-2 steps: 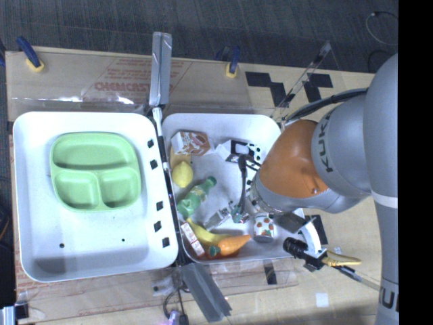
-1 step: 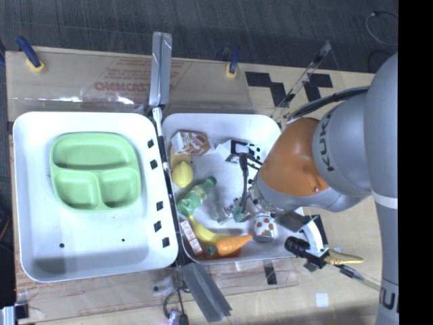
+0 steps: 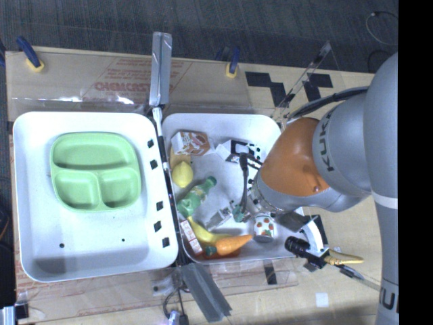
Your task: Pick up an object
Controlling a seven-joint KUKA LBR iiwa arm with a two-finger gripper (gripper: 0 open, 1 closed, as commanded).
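Gripper (image 3: 238,212) is low in the right bin (image 3: 223,124), beneath the orange wrist band; its state cannot be told — the arm (image 3: 338,161) covers it. Just beside it lie a green bottle (image 3: 196,195) to the left and a small patterned cup (image 3: 264,227) to the right. Nearby: a lemon (image 3: 182,175), a banana (image 3: 200,233), a carrot (image 3: 230,244) and a snack packet (image 3: 190,143). The left bin (image 3: 27,249) holds a green divided tray (image 3: 96,171).
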